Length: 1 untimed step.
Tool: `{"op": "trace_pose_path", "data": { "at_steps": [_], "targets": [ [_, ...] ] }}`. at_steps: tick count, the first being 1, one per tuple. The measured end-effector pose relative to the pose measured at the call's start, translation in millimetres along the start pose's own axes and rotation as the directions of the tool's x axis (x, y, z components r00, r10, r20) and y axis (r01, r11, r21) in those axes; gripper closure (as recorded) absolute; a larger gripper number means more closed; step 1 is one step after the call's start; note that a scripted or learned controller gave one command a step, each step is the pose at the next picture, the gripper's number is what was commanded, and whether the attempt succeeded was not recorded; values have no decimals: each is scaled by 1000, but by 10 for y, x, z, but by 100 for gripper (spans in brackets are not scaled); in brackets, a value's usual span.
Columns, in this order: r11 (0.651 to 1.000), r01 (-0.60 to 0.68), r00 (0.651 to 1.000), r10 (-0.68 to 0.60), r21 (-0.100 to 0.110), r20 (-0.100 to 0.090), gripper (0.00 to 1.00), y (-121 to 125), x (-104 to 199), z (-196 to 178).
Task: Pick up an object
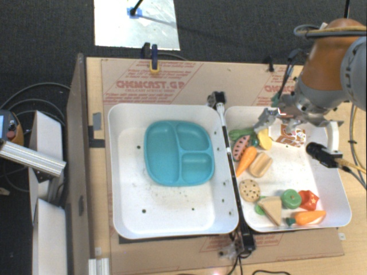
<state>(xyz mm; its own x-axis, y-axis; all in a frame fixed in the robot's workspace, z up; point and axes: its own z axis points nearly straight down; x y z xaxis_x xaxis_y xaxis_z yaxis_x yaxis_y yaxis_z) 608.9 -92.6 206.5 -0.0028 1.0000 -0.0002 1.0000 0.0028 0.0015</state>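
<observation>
The right bin [338, 193] holds several toy foods. Among them are a yellow piece [264, 140], a carrot [246, 160], a tan bun [261, 165], a watermelon slice [237, 148], a cookie [249, 190] and a red-and-white carton [292, 135]. My gripper [268, 119] hangs over the far left part of this bin, just above the yellow piece and left of the carton. No toy is visibly in its grasp. The arm's orange band [330, 50] is above it at the upper right.
A teal divided plate [178, 153] lies in the left bin [129, 211]. Near the right bin's front are a green round toy [291, 198], a red pepper [309, 199], an orange carrot [310, 216] and a tan wedge [273, 209]. A black part [323, 153] juts over the right side.
</observation>
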Motion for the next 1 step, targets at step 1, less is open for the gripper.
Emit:
{"op": "trace_pose_path", "data": {
  "at_steps": [1],
  "targets": [
    [1000,-2,1000,2,-7,2,0,-60,-205,-590]
  ]
}}
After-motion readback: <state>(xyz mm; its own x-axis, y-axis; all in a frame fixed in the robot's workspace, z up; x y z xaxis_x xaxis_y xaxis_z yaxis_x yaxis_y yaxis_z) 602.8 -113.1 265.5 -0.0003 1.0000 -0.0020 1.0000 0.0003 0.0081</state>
